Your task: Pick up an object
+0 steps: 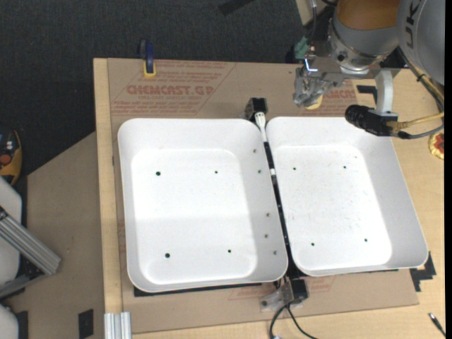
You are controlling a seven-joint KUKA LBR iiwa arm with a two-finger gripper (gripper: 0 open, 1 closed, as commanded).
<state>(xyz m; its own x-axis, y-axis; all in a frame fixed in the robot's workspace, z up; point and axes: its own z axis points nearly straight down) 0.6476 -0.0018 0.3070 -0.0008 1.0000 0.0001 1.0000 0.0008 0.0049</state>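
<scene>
My gripper hangs from the grey arm with its orange band, just beyond the far rim of the right white bin, near that bin's far left corner. A small pale yellowish bit shows right at the gripper's tip, above the cardboard; I cannot tell whether it is held or what it is. The left white bin lies beside the right one, with only small dark dots on both floors.
A black bar with a clamp runs between the bins. A black fitting overhangs the right bin's far edge. A blue and yellow clamp grips the cardboard sheet at the far left. Cables lie at the near edge.
</scene>
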